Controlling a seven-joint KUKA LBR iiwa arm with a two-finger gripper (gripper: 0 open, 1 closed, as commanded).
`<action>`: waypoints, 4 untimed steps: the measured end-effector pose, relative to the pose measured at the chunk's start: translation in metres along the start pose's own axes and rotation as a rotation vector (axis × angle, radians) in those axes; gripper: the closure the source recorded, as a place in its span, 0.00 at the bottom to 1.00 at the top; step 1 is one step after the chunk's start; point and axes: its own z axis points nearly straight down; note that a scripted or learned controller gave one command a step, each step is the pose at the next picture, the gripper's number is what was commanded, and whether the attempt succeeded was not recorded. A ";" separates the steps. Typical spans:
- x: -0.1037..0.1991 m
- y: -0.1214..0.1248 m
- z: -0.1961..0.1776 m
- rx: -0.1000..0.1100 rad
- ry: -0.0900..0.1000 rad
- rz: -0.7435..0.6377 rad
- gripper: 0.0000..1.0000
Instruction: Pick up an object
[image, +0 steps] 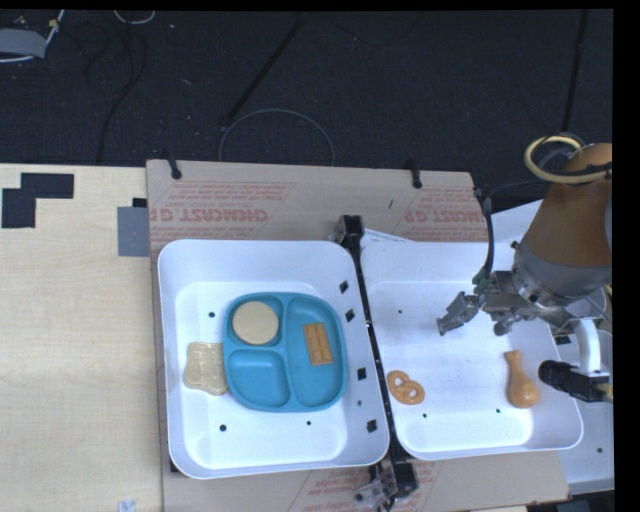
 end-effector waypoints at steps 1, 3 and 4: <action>0.000 0.003 -0.007 -0.013 -0.002 -0.002 0.00; -0.003 0.011 0.104 -0.006 0.000 -0.001 0.00; -0.004 0.011 0.091 -0.009 -0.001 0.004 1.00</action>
